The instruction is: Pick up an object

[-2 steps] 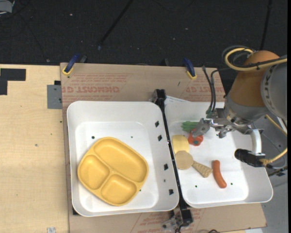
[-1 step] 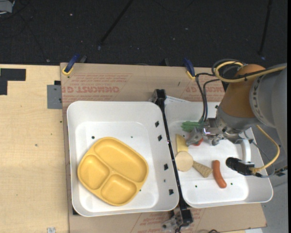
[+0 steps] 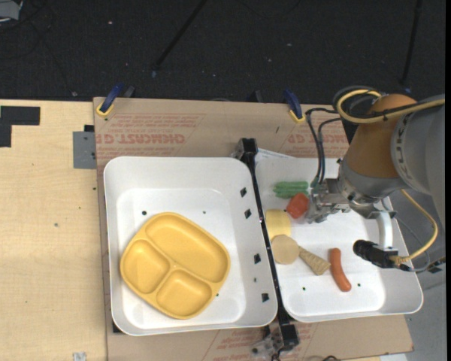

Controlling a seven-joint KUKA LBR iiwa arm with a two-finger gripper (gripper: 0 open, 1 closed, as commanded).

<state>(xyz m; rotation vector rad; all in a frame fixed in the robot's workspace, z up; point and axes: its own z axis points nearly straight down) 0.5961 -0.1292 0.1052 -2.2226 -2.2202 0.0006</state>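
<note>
In the right bin [image 3: 376, 295] lie several toy foods. A green piece [image 3: 289, 188] sits at the back, with a red piece [image 3: 298, 205] just in front of it. A pale yellow block [image 3: 277, 222] rests against the left wall, and a tan ice-cream cone [image 3: 293, 253] lies in front of that. An orange-red sausage [image 3: 340, 268] lies further right. My gripper [image 3: 319, 207] is down in the bin, right beside the red piece on its right side. The wrist hides how they meet.
The left bin [image 3: 135, 183] holds a yellow divided plate [image 3: 174, 264]. A black divider [image 3: 260, 232] runs between the bins. The grey arm with its orange band [image 3: 372, 145] and its cables cover the right bin's back right corner. A black part [image 3: 373, 253] sticks out near the sausage.
</note>
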